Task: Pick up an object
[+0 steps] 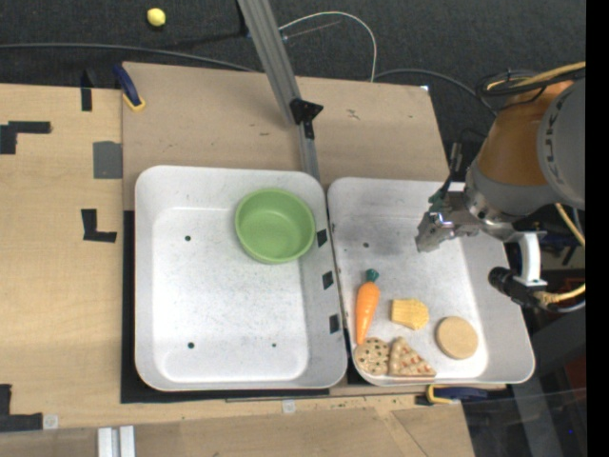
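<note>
Gripper: the gripper [430, 233] hangs over the right bin's upper right part, at the end of the grey arm [533, 165] that enters from 3 o'clock; whether it is parted or closed cannot be told, and nothing is seen held in it.
Right bin: the right bin [381, 203] holds all the small food pieces, grouped in its lower half at 6 o'clock of the gripper.
Carrot: the carrot [366, 307] lies lengthwise, green tip toward 12 o'clock.
Yellow piece: the yellow piece [409, 313] sits just at 3 o'clock of the carrot.
Tan disc: the tan disc [457, 337] lies at 4 o'clock of the yellow piece.
Cookie: the cookie [373, 357] touches the pizza slice [409, 360] at the bin's lower edge.
Left bin: the left bin [190, 293] carries a green bowl [274, 225] in its upper right corner.
Worktop: the worktop [57, 255] bears black tape marks at 9 o'clock.
</note>
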You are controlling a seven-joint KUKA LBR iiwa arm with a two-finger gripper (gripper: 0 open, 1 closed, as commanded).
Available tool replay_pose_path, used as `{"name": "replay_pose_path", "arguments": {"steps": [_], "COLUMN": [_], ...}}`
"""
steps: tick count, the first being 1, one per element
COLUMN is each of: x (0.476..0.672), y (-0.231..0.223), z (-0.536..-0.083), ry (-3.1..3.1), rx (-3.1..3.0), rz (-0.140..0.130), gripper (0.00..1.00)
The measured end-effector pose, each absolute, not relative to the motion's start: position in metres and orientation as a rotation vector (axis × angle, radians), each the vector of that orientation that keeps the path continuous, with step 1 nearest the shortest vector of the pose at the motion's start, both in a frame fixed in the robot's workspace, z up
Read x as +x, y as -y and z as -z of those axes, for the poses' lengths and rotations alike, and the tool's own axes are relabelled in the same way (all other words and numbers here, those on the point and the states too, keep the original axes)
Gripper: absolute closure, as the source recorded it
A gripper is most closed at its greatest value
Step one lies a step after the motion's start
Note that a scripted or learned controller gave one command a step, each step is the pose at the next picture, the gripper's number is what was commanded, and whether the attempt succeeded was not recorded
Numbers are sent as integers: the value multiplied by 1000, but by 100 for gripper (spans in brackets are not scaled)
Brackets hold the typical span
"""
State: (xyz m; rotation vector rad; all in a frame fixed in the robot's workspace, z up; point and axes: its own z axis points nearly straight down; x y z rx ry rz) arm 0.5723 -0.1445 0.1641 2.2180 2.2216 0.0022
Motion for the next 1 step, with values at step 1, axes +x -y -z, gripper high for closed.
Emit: {"name": "replay_pose_path", "arguments": {"steps": [1], "x": [573], "y": [144], "z": [-205], "ry": [-2221], "rx": [2218], "rz": [-3], "gripper": [100]}}
